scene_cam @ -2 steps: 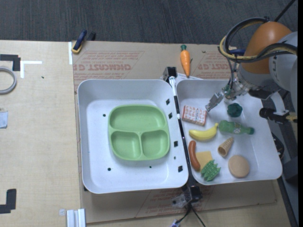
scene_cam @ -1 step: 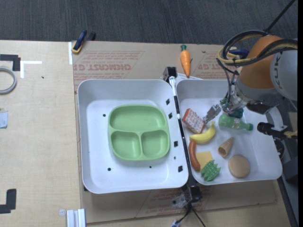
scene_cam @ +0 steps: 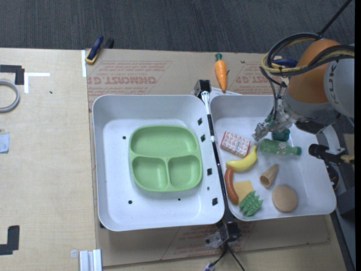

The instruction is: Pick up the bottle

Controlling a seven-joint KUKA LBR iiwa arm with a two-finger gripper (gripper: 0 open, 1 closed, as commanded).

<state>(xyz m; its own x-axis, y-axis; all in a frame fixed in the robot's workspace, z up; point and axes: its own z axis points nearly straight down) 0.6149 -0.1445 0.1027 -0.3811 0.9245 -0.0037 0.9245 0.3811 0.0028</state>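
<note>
A pale green clear bottle (scene_cam: 278,148) lies on its side in the right bin (scene_cam: 316,205), cap toward the right. My gripper (scene_cam: 269,129) hangs just above and to the left of the bottle, at its upper left end, with metal fingers (scene_cam: 261,130) pointing down-left. A teal part of the gripper sits right over the bottle. Whether anything is between the fingers is hidden by the wrist.
The right bin also holds a snack packet (scene_cam: 234,143), banana (scene_cam: 243,161), sausage (scene_cam: 230,185), cheese wedge (scene_cam: 244,188), green toy (scene_cam: 251,203), cone (scene_cam: 269,174) and bun (scene_cam: 285,198). A green divided plate (scene_cam: 166,158) sits in the left bin (scene_cam: 107,168). A toy carrot (scene_cam: 220,71) lies behind.
</note>
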